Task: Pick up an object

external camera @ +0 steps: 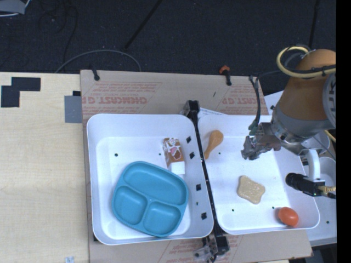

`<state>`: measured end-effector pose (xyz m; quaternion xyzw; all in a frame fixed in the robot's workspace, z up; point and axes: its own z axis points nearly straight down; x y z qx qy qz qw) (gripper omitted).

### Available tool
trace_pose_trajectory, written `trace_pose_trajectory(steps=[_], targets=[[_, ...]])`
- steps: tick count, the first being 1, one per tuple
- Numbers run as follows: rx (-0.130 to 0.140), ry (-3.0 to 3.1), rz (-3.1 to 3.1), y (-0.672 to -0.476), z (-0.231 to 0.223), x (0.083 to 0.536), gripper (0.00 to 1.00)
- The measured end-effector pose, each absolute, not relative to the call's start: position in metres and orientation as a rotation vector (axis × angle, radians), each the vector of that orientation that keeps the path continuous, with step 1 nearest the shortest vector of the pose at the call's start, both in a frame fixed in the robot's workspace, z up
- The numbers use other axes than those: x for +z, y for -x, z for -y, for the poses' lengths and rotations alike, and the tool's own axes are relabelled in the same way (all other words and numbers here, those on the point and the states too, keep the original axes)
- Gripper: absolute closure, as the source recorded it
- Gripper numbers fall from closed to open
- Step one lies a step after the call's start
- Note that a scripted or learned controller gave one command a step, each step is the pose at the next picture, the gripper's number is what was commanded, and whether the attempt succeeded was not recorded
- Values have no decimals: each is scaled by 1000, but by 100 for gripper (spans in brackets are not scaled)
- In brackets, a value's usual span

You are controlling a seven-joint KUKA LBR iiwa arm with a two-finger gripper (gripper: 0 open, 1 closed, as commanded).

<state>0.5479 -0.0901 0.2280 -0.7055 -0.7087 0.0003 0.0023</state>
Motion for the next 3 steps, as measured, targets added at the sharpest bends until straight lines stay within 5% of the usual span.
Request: trace_pose_trajectory(steps=[3], targets=[[5,2212,2222,-489,-72,230,100]])
